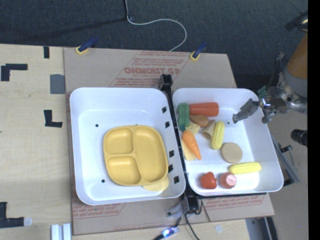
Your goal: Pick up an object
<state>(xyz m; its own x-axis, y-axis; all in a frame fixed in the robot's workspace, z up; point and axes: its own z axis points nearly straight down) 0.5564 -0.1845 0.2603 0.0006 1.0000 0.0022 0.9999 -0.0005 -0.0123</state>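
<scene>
The fingers [244, 111] are spread apart with nothing between them. They hang over the upper right corner of the right bin, one grey finger slanting down and to the left toward the toy food, the other shorter and darker near the bin's right rim.

On the far left lies the pale desk [30, 149] with black marks on it, and a sheet of brown cardboard [145, 71] lies under both bins. The left bin [87, 109] holds a yellow divided plate [135, 154], which lies flat near the middle, its lower edge close to the bin's front wall.

The right bin [250, 186] holds all the objects there are to pick. Against its left wall stands a green vegetable [183, 115], with a long red-orange piece [204, 108] just beside it at the top. Below these sits a brown piece [200, 120], and an orange carrot [191, 144] lies slanted beneath it. A yellow corn cob [217, 135] lies near the middle, almost upright in the view, close below the tip of the slanting finger but apart from it. A round tan piece [231, 152] lies just below the cob. Along the front wall lie a red piece [208, 180], a round reddish piece [228, 180] touching it, and a second yellow cob [244, 168] just above.

The arm [295, 69] reaches in at the right edge, its orange band showing above the wrist.
</scene>
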